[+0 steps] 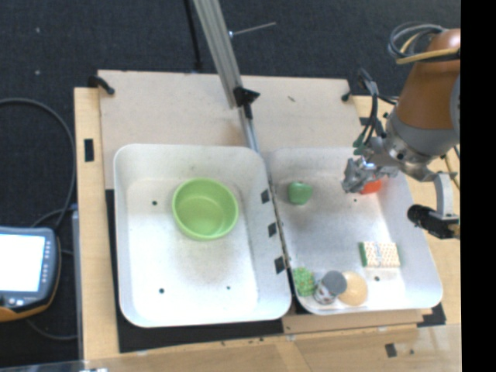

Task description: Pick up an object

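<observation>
We see a smooth, glossy green plastic bowl [204, 208] in the scuffed, matt white plastic left bin [139, 285]; at 12 o'clock, a ribbed metal rail [218, 45] over matt wooden bench [170, 107].

An orange band [434, 84] tops the grey wrist [422, 134]; grey cables [407, 41] loop above the band, a metallic tool [358, 175] below it.

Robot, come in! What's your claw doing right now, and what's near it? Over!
Gripper low over right bin, far side. Orange-red object right beside it, not seen between fingers. Small green object sits apart, nothing blocking.
</observation>
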Controlling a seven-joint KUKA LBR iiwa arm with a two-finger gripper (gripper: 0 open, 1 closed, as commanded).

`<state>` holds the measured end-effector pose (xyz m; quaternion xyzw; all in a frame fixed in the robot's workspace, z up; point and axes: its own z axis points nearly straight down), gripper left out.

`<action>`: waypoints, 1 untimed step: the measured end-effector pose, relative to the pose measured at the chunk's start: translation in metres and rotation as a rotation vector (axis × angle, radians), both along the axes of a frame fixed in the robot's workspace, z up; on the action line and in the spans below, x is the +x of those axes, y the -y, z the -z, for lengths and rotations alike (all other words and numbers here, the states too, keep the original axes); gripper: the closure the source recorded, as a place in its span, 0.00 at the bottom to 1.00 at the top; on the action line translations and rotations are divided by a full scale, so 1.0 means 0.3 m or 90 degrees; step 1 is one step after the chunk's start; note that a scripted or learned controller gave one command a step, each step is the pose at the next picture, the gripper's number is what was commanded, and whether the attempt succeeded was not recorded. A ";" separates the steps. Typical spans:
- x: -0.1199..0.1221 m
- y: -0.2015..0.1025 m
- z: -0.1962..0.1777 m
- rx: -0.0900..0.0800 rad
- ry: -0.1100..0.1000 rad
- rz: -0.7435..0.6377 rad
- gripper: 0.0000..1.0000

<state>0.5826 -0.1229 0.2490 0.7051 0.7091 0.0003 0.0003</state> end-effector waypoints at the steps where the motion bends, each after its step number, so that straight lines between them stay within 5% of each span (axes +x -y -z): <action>1: 0.022 -0.158 -0.016 0.000 0.002 -0.001 1.00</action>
